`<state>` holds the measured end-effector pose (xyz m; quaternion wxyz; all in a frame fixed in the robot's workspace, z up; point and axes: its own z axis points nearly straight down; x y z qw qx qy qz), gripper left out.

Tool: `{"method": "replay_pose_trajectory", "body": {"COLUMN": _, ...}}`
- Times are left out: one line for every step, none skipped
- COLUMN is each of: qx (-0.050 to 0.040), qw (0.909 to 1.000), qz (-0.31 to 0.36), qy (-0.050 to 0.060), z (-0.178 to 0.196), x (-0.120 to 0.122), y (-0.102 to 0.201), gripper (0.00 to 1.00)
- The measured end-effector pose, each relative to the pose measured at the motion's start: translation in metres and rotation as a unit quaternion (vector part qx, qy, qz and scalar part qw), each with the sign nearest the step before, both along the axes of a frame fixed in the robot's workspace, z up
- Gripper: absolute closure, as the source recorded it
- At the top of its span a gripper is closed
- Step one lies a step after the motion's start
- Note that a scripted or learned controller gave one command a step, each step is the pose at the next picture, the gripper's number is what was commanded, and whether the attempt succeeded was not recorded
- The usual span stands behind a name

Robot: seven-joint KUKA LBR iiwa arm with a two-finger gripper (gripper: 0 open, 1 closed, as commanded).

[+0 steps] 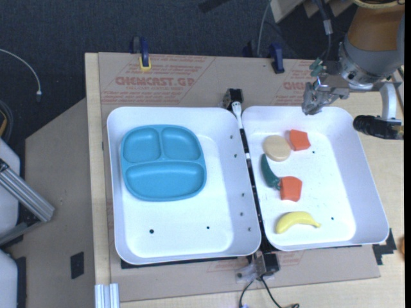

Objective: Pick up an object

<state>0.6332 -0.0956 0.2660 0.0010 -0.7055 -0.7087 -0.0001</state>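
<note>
Camera view placed the grey two-finger gripper (313, 105) above the right white bin's (359, 191) far rim; we could not tell its state. Nearest lay the orange block (299, 139), toward the near-left.

Here's the arm at two o'clock: a fat rounded orange band (377, 15) up top, then a pale grey metal wrist collar (366, 66) beneath it. Dark cables (323, 11) trail along its side. At the tip, a small grey metallic two-finger hand (313, 101), boxy and scuffed-looking.
</note>
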Motion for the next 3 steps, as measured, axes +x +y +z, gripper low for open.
{"method": "replay_pose_trajectory", "body": {"qx": 0.0004, "qw": 1.0000, "qz": 0.001, "qy": 0.000, "z": 0.003, "x": -0.010, "y": 0.050, "gripper": 1.00}}
{"method": "replay_pose_trajectory", "body": {"qx": 0.0005, "qw": 1.0000, "qz": 0.001, "qy": 0.001, "z": -0.011, "x": -0.032, "y": 0.105, "gripper": 1.00}}
{"method": "replay_pose_trajectory", "body": {"qx": 0.0009, "qw": 1.0000, "qz": 0.001, "qy": 0.001, "z": -0.017, "x": -0.046, "y": 0.167, "gripper": 1.00}}
